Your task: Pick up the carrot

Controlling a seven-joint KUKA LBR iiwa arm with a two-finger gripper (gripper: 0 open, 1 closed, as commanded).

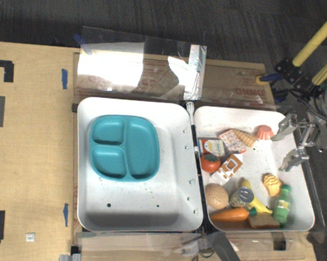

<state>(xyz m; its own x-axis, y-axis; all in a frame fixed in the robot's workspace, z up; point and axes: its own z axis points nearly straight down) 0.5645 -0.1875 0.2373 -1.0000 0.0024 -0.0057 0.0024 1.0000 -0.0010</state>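
Now look at the long orange toy carrot (230,214). It lies flat along the near wall of the shallow white bin on the right (306,188), close to that bin's near left corner.

Your silver two-finger gripper (296,142) hangs over the far right edge of that same bin, well away from the carrot. Its two fingers look spread apart, with nothing between them.

The carrot is packed in tight, and that is your trouble. A round tan potato-like ball (216,196) sits just behind the carrot, toward the bin's middle. A brown slice of toy bread (263,220) touches the carrot's fat end. A yellow banana (253,200) lies just behind the bread. If you come down a bit off, a finger could land on the ball or the bread and push the carrot away.

The near wall of the bin is right beside the carrot too. A finger could bump that wall and stop short, so the fingers close on air.

The carrot is smooth and round, so it may roll or slip out if you pinch near its thin tip.
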